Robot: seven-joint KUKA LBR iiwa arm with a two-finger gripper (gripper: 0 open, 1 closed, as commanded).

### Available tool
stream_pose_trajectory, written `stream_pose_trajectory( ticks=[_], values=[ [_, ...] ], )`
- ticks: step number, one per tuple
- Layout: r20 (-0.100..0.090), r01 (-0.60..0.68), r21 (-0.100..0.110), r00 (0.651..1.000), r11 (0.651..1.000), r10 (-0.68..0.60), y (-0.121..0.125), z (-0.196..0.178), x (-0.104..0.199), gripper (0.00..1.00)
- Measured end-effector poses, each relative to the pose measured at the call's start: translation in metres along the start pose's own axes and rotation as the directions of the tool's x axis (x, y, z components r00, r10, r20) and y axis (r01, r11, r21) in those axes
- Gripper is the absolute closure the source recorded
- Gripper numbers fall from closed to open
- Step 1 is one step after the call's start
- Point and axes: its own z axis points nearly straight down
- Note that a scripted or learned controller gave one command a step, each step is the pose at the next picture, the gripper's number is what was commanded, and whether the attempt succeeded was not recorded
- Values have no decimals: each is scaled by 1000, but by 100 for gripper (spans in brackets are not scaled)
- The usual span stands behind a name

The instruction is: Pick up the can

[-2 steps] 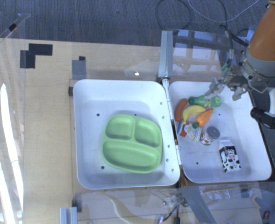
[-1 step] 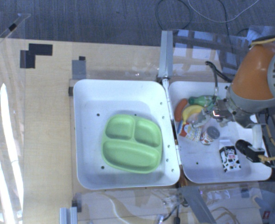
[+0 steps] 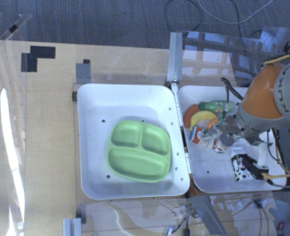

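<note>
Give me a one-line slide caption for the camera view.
Arm's pincer low over cluttered items in the right bin; green divided plate lies in the left bin.

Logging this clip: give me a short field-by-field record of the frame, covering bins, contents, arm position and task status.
left bin: holds a green divided plate
right bin: cluttered pile of small items at its upper part, including a green bottle and a yellow piece
can: not clearly identifiable in the pile
arm: reaching in from the right, over the right bin
gripper: low at the pile's edge; grasp not discernible
task status: no can seen lifted
</note>
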Motion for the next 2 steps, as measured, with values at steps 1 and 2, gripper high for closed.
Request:
stream_pose_trajectory(
  ticks=[1,2],
  values=[
    [-2,3,-4,1000,1000,-3,3,-10,2,100],
    [1,-151,16,988,988,151,10,-99,43,100]
  ],
)
